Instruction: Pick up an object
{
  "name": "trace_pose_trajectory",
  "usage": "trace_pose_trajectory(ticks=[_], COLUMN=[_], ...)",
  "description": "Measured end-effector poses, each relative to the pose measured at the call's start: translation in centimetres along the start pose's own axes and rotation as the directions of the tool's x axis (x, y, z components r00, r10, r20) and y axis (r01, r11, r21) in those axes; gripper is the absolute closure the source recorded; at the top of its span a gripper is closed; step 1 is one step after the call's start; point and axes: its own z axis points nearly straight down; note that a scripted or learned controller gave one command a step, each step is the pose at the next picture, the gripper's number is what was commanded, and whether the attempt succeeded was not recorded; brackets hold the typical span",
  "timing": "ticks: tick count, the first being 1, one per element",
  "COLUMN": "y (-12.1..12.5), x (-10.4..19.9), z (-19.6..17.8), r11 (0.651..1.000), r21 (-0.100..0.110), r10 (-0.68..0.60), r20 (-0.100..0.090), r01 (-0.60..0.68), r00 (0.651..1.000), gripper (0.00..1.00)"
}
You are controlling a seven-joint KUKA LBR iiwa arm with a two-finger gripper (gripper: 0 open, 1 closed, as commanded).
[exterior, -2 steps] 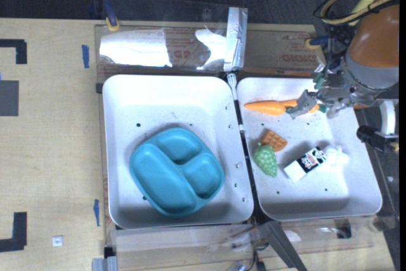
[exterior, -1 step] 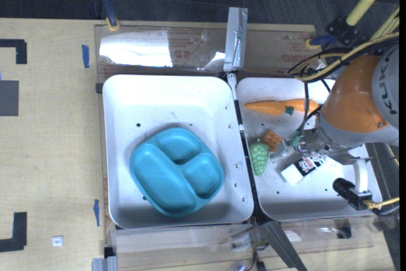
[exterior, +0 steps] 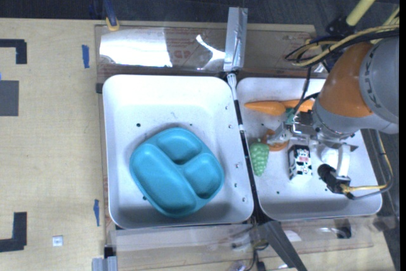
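Nearest the camera, the blue divided plate lies alone in the left bin. Farther right, in the right bin, the gripper hangs low over a small black-and-white toy, beside a green bumpy piece and an orange carrot. Whether it is open or closed I cannot tell, and nothing looks lifted, so the pick seems not yet done.

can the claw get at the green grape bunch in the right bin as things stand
Probably yes. The green grape bunch lies uncovered by the right bin's left wall, with the claw just beside it. That wall may crowd one finger.
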Motion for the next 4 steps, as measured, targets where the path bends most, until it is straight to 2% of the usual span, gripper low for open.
trace_pose_trajectory(ticks=[1,2,3,4], y=[-2.3,-2.2,6.8,10.1], x=[1.4,-1.5,0.1,2.5], z=[-8.9,-0.4,1.3,1.4], r11=[0.948,0.915,0.877,0.887], r21=[0.027,0.027,0.026,0.052], r10=[-0.316,-0.404,-0.48,-0.459], r20=[-0.001,-0.004,-0.007,-0.015], r01=[0.316,0.404,0.48,0.459], r00=[0.949,0.915,0.877,0.889], gripper=[0.0,0.0,0.0,0.0])
